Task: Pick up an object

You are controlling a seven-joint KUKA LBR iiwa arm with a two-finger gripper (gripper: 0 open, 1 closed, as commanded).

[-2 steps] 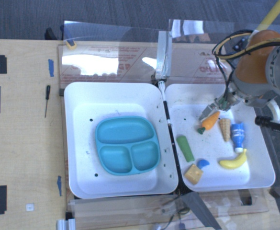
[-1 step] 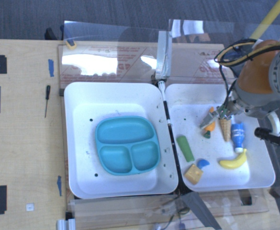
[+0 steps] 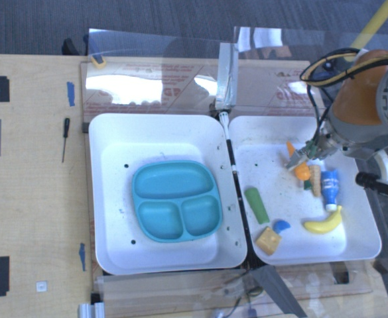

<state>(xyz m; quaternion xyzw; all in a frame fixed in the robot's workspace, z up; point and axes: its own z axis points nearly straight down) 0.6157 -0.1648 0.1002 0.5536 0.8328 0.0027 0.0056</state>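
From the overhead camera you've got the arm point(image 3: 363, 98) reaching in from the right, and the gripper point(image 3: 306, 156) is down low in the right bin point(image 3: 359, 244), right over the cluster of small toys at that bin's far side. Nothing looks lifted yet, so by my read the pick is not yet made. I cannot tell you how the gripper is set; it's too small and cluttered here. The orange piece point(image 3: 302, 172) lies just under the tip, touching or nearly so, with the blue-and-white bottle point(image 3: 330, 187) just beside it. The banana point(image 3: 324, 222), green cylinder point(image 3: 256, 205) and tan block point(image 3: 268, 241) lie nearer the camera, apart from the tool. Your left bin point(image 3: 107, 138) carries the blue divided tray point(image 3: 176, 201).
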